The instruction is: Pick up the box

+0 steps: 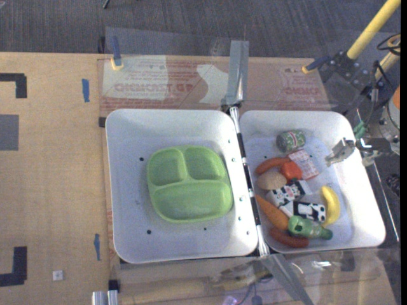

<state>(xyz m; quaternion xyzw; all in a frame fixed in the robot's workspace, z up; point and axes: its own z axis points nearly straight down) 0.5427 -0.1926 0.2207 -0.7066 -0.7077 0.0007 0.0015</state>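
A small red-and-white box [306, 164] lies in the right bin [362, 192], among toy foods near its middle. A black-and-white cow-patterned carton [295, 200] lies just below it. My gripper [341, 150] hovers over the right bin's upper right part, to the right of the red-and-white box and apart from it. The arm reaches in from the right edge. Nothing shows in the gripper.
Around the boxes lie a grey-green pouch [290, 139], a sausage [272, 165], a tomato [291, 170], a banana [331, 204], a carrot [272, 213] and a green bottle [309, 227]. The left bin [124, 170] holds a green divided plate [188, 184]. A yellow pole [375, 21] stands at the back right.
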